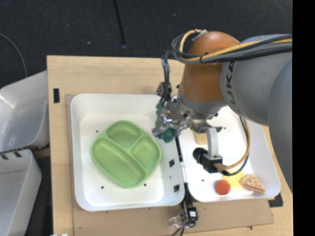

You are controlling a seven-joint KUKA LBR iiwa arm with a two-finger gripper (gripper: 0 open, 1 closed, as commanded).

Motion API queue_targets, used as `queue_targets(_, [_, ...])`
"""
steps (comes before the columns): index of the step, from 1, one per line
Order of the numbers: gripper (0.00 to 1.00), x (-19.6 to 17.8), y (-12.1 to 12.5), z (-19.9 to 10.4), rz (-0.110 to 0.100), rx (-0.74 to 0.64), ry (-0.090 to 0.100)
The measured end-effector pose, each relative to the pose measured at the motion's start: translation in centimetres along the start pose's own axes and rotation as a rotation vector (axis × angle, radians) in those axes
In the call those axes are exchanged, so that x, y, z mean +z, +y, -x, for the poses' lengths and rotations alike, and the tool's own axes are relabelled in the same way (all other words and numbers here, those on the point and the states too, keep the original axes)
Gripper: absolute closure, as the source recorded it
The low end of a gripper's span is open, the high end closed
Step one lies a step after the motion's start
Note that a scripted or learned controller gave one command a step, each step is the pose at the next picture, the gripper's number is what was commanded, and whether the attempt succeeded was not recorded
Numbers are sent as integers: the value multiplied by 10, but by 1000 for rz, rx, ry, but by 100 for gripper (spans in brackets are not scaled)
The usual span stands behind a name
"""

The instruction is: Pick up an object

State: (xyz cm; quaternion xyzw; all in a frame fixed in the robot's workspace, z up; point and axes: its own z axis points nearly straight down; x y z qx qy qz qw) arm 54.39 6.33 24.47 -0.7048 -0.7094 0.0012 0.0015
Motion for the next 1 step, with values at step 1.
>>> queue_targets(1, [0,-1,1,3,2,4,-1])
